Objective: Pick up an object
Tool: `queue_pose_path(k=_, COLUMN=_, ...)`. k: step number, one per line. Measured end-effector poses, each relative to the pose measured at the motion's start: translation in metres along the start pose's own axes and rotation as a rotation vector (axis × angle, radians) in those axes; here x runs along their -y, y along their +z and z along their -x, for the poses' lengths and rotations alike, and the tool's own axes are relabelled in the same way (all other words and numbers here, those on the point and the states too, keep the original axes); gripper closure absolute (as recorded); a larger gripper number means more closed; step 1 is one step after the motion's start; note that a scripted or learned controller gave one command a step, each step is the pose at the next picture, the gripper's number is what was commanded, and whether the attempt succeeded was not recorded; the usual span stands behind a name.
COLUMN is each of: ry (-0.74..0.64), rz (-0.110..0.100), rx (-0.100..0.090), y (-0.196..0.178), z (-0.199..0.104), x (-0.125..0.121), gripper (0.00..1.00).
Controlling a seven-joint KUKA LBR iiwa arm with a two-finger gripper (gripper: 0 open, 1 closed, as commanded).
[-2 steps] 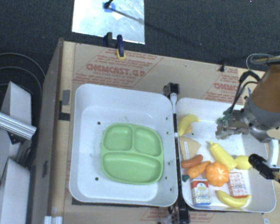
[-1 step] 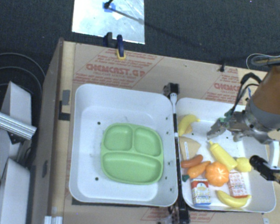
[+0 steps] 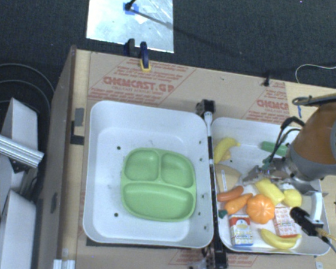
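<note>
The right bin (image 3: 247, 134) holds several toy foods. There is a yellow banana (image 3: 225, 148) at its far left, two orange carrots (image 3: 234, 197), an orange fruit (image 3: 260, 209), a yellow lemon-like piece (image 3: 270, 189), another yellow piece (image 3: 292, 197), a second banana (image 3: 277, 240), two small red-and-white boxes (image 3: 240, 229) (image 3: 283, 221), and a green item (image 3: 273, 147) near the far wall. My gripper (image 3: 259, 171) hangs low over the middle of this bin, just above and left of the yellow piece. The grey wrist (image 3: 310, 158) with its orange band (image 3: 321, 125) reaches in from the right.
The left bin (image 3: 105, 154) holds a green divided plate (image 3: 159, 183). A metal divider (image 3: 209, 160) runs between the two bins. Cardboard (image 3: 162, 82) covers the bench behind them. Cables trail at the upper right, and white boxes stand at the far left.
</note>
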State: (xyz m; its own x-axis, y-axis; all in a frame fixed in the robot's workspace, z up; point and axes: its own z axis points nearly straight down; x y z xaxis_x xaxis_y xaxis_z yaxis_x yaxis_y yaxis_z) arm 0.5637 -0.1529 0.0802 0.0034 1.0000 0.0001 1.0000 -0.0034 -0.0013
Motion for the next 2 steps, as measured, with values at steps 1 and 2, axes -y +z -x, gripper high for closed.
queue_pose_path(k=1, ry=-0.006, rz=0.006, rx=0.002, y=-0.015, z=-0.002, x=-0.002, gripper=1.0)
queue_pose_path(k=2, ry=-0.018, rz=0.011, rx=-0.004, y=-0.11, z=-0.103, x=0.01, gripper=1.0)
